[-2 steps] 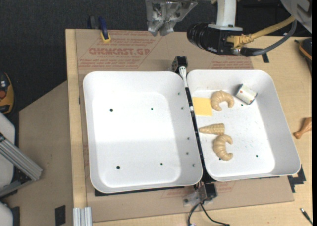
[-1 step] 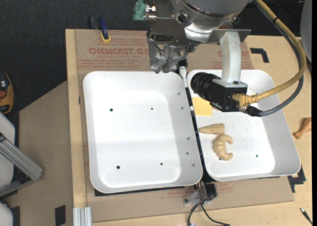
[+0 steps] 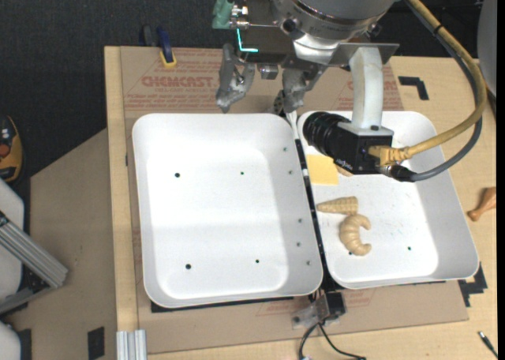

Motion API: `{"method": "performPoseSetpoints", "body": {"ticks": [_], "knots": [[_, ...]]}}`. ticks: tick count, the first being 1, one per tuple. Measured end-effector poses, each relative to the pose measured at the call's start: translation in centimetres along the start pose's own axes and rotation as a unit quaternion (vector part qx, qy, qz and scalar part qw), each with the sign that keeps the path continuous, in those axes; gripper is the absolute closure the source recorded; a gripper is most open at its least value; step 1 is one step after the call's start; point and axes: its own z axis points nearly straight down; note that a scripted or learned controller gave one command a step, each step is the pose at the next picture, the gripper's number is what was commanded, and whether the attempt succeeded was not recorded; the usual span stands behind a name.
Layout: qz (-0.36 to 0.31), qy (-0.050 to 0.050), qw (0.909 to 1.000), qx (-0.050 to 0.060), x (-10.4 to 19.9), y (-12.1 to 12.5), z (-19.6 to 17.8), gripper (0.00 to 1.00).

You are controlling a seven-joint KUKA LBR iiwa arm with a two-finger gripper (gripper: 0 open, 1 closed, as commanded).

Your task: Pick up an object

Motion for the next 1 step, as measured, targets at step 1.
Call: {"method": "performPoseSetpoints", "body": {"ticks": [1], "knots": [[0.004,0.000,1.0000,0.000,-5.86,0.04,-0.06,0.00]]}}
